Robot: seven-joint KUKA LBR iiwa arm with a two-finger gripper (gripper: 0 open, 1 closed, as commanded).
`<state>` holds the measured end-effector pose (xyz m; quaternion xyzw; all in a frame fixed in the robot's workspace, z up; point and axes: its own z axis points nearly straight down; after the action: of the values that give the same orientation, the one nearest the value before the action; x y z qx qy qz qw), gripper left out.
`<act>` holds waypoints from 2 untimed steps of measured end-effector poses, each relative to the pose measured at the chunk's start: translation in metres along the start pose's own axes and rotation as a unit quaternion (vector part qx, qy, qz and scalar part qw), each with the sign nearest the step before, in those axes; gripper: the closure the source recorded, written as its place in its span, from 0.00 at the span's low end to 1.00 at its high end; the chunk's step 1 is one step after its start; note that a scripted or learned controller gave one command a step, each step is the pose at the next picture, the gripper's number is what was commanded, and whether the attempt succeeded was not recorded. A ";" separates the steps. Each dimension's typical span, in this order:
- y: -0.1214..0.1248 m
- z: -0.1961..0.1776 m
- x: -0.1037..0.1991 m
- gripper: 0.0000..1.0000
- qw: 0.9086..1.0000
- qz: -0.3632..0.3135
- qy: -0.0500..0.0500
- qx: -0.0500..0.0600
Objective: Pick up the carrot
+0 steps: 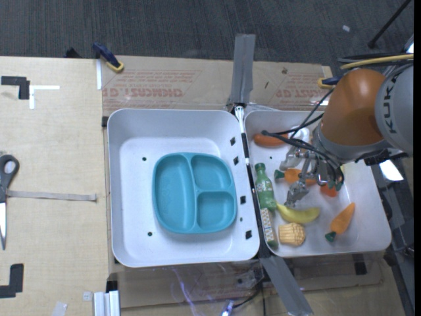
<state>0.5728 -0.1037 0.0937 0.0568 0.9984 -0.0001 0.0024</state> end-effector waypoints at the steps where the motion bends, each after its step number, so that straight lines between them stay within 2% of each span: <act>1: 0.001 -0.011 -0.002 1.00 1.000 -0.002 -0.003 0.000; 2: 0.001 -0.066 0.038 1.00 0.984 0.180 0.001 0.001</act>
<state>0.5352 -0.0981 0.1600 0.2360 0.9717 -0.0002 0.0013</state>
